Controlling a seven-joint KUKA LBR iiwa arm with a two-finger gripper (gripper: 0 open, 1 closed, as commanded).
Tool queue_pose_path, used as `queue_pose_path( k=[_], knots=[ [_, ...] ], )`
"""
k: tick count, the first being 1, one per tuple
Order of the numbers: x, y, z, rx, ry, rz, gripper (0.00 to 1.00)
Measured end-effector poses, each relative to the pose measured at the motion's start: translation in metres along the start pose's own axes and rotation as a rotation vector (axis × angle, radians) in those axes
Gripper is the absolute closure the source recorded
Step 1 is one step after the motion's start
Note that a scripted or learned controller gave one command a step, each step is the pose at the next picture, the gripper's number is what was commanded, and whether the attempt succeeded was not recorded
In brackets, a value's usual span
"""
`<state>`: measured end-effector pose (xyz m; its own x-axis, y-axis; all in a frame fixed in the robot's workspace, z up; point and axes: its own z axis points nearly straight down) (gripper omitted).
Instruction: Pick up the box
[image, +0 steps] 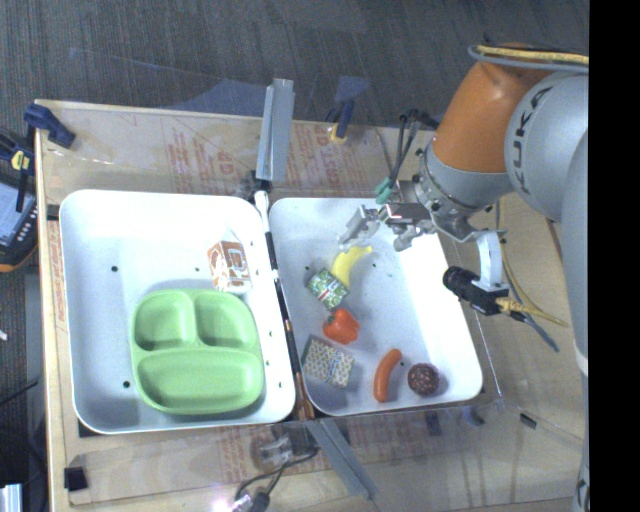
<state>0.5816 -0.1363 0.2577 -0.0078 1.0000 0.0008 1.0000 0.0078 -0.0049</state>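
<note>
A small brown-and-white box (228, 266) lies in the left bin (90, 300), at the far edge of the green tray. A flat box with a grey-green pattern (328, 362) lies at the near left of the right bin (452, 330). My gripper (381, 229) hangs over the far part of the right bin, just above and right of a yellow banana-like toy (350, 263). Its metal fingers (354, 226) stand spread apart, open, with nothing between them. It is well apart from both boxes.
A green divided tray (197, 352) fills the near half of the left bin. The right bin also holds a green can (327, 288), a red pepper (341, 326), an orange sausage (386, 374) and a dark round piece (423, 379). The arm crosses the far right.
</note>
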Motion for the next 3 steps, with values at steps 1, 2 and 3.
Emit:
queue_pose_path(
  k=[1,2,3],
  knots=[
    [0.038,0.009,0.135,-0.008,-0.006,-0.064,0.00],
    [-0.010,-0.019,0.144,0.000,-0.001,-0.075,0.00],
    [0.029,-0.023,0.163,-0.009,-0.014,-0.071,0.00]
  ],
)
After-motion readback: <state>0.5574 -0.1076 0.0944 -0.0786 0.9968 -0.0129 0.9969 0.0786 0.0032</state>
